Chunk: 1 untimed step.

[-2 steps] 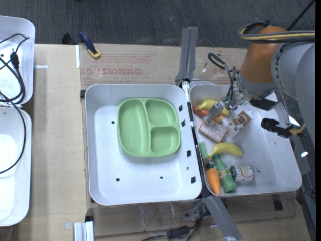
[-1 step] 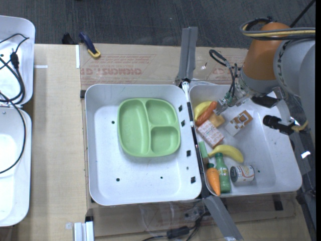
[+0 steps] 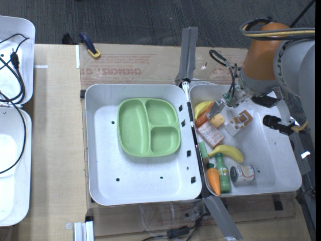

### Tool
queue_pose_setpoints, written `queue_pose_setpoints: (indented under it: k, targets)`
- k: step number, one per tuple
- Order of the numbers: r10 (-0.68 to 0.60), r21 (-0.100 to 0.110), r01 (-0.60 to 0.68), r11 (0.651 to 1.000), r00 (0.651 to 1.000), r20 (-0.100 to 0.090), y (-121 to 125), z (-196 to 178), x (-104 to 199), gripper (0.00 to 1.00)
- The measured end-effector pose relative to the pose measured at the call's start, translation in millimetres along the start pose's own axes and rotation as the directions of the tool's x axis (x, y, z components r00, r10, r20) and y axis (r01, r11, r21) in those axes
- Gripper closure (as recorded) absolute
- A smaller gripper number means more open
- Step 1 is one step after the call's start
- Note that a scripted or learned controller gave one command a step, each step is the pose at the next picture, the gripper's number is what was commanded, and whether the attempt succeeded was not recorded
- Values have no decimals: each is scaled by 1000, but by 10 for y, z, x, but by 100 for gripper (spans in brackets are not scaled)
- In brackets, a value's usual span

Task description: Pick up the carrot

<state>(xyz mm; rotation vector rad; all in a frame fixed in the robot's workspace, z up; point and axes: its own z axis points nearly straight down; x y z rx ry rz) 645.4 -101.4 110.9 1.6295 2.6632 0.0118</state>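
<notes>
Carrot (image 3: 213,181) lies well below the gripper (image 3: 220,104), untouched among clutter; its jaw state I cannot tell.

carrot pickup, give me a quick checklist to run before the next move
1. Small orange carrot in sight, near corner of the right white bin: ok.
2. Pincer above the carrot: not ok, it sits over the far end of the bin.
3. Pincer open: cannot tell.
4. Room around the carrot: not ok, the green plastic bottle lies against it and the bin wall is close.
5. Yellow banana apart from the carrot: ok.
</notes>
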Motion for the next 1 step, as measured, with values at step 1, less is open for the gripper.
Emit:
queue_pose_setpoints:
  k: [1]
  targets:
    - [-43, 7, 43, 999, 999, -7, -175, 135, 70, 0]
